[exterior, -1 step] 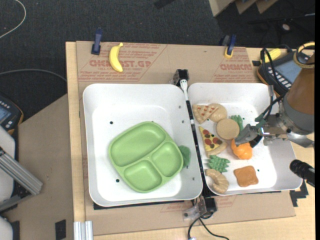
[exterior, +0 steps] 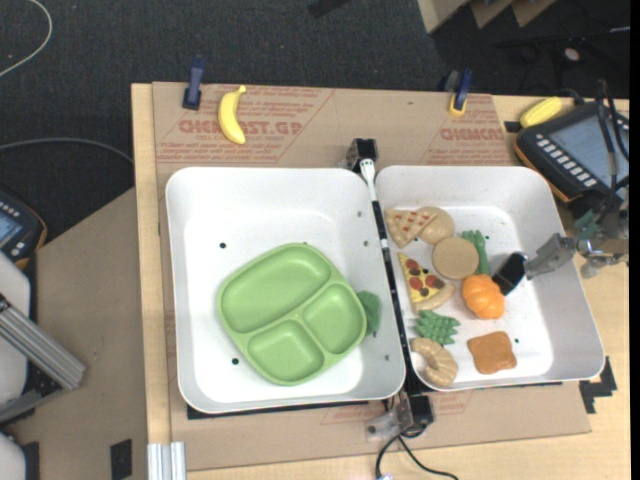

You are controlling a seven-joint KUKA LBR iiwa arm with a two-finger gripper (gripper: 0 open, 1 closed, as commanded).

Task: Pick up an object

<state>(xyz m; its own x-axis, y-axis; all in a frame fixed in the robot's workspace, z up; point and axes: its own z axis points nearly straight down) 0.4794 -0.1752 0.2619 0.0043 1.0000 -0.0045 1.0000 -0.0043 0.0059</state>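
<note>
**Gripper at the right bin's edge, toy food to its left**

Two white bins sat side by side. Nearest you in the right bin (exterior: 545, 313) were one pastry (exterior: 437, 360) and one toast (exterior: 491, 352), close together along the near wall. Just beyond them lay one leafy green (exterior: 435, 323) and one orange (exterior: 483, 296). Farther back came a pizza slice (exterior: 425, 280), one round biscuit (exterior: 456, 258) and a green sprig (exterior: 477, 249) touching the biscuit's right side. Two more slices (exterior: 420, 225) overlapped toward the far left corner, which made three slices, as best I could count.

Your gripper (exterior: 585, 240) hung over that bin's right rim. Whether it was parted or closed could not be told.

The orange looked like your closest pick. It lay to the gripper's left in the view and a little nearer the camera. It was round, so no long axis set your approach. The toast lay nearer the camera still, with clear floor on its right.

The left bin (exterior: 200, 218) held one green plate (exterior: 290, 313) with three compartments. One small leaf (exterior: 371, 309) lay just beside its right edge.

Farthest off, on the board behind the bins, lay one banana (exterior: 232, 114). Two blue clamps (exterior: 193, 86) gripped the far edge.
</note>
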